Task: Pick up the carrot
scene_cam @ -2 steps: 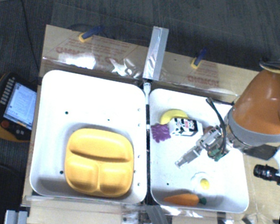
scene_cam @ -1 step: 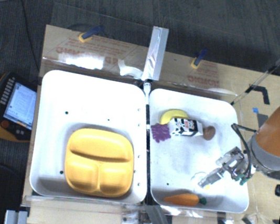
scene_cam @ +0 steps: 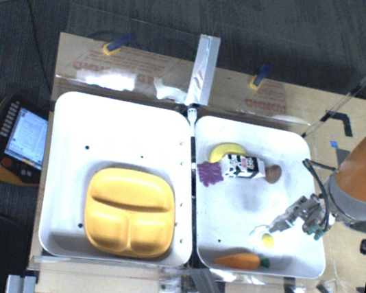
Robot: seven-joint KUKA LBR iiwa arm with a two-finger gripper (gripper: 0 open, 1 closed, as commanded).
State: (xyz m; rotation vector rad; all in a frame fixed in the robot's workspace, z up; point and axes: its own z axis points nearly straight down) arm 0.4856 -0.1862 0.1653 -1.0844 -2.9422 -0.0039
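Nearest the camera, the carrot (scene_cam: 239, 260) lies flat along the front edge of the right bin (scene_cam: 243, 204), its orange body pointing left and its green stub to the right, just short of the front right corner. Close behind it sits a small yellow and white piece (scene_cam: 267, 239), near the gripper (scene_cam: 278, 226). That gripper hangs low over the right side of the same bin, reaching in from the right edge, its tip apart from the carrot; whether it is released or clenched cannot be told, and nothing shows in its grip. Above it the arm (scene_cam: 362, 176) rises grey with its orange band at the bench's right edge. Toward the back edge of the right bin a banana (scene_cam: 226, 151) curves beside a black and white carton (scene_cam: 243, 165), with a brown ball (scene_cam: 273, 172) to its right and a purple grape bunch (scene_cam: 210, 173) by the left wall. A yellow tray (scene_cam: 130, 211) fills the front middle of the left bin (scene_cam: 80, 139)
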